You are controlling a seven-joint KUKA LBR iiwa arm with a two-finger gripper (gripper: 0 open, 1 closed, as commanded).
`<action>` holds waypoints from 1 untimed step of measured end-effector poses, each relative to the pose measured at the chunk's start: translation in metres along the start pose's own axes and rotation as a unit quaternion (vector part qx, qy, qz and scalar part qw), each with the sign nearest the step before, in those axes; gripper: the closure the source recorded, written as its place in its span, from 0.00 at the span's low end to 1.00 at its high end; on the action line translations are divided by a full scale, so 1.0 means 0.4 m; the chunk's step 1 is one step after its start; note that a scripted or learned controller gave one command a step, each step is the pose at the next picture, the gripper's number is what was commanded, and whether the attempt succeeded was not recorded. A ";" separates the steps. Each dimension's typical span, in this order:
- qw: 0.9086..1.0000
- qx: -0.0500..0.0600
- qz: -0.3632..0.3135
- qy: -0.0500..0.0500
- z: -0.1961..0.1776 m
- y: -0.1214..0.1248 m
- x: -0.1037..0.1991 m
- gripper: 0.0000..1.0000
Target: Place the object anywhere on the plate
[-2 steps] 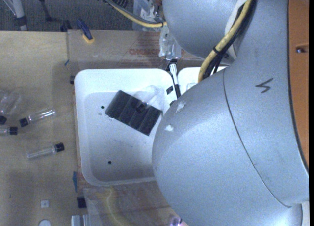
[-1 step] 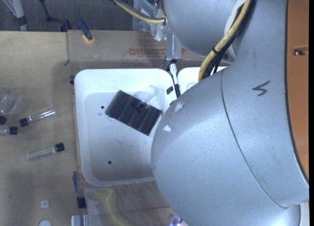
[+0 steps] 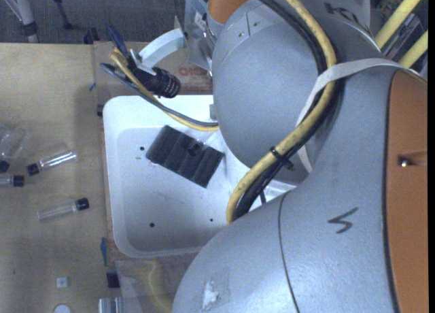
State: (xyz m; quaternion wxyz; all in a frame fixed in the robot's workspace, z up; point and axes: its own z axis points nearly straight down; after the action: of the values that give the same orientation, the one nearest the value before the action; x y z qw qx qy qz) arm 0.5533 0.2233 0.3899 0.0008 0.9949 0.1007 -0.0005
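Frankly cannot tell the claw's state behind the big grey arm; dark ribbed block lying flat in the white bin; best lowered squarely, gripped across its short side

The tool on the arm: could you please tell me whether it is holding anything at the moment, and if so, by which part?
That cannot be told: the grey arm covers the place where a hold would be. A dark ridged rectangular object lies flat in the white bin, untouched.
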 end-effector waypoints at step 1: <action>0.991 0.000 -0.131 -0.001 -0.112 0.026 0.150 1.00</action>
State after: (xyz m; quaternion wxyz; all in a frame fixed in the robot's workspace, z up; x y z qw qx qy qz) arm 0.6143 0.2252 0.4344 0.0005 0.9732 0.2298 -0.0018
